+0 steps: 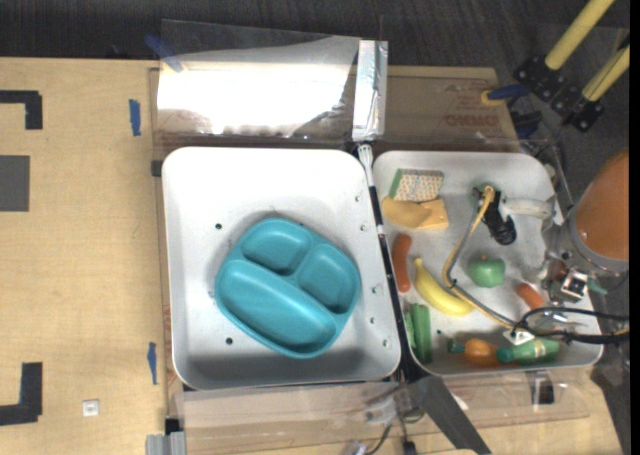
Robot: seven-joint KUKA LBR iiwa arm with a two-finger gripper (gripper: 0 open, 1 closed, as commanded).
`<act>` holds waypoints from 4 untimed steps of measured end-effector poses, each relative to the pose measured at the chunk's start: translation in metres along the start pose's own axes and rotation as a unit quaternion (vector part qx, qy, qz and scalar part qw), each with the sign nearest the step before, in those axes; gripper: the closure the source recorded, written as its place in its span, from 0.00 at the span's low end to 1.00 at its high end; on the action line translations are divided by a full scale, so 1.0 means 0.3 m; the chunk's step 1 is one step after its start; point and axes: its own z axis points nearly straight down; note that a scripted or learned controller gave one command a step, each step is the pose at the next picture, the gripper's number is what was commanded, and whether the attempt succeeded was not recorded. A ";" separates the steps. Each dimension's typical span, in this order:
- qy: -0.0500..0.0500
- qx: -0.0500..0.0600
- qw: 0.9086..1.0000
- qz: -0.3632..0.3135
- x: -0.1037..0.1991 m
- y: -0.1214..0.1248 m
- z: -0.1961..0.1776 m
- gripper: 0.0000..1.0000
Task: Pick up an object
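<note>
Across the wooden counter (80, 243) we see two white bins side by side. The left bin (190, 183) carries a teal divided plate (285, 288), lying flat towards its near edge. The right bin (440, 165) carries a scatter of toy foods. Over that bin's right edge reaches the arm (610, 208), its orange band showing, with the hand (563, 278) low by the right edge; we cannot tell whether the hand is open or closed, and we see nothing held in it.

Among the toys, a yellow banana (440, 290) lies near the bin's middle. A yellow cheese wedge (418, 213) sits towards the far-left corner, touching a pale cracker (417, 184) on its far side. A green bottle (530, 349) lies on its side along the near edge, below the hand. A green cucumber (419, 331) lies in the near-left corner, and an orange-red sausage (402, 261) lies along the left edge. A green apple (487, 271) sits just right of the banana. A small carrot (478, 348) lies at the near edge beside the bottle, and a red piece (531, 294) lies just beside the hand.
</note>
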 end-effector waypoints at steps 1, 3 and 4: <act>-0.007 -0.004 0.996 -0.087 0.031 0.015 0.008 0.00; -0.009 -0.003 0.993 -0.117 -0.074 -0.105 -0.025 1.00; -0.010 -0.005 0.994 -0.108 -0.034 0.044 -0.089 1.00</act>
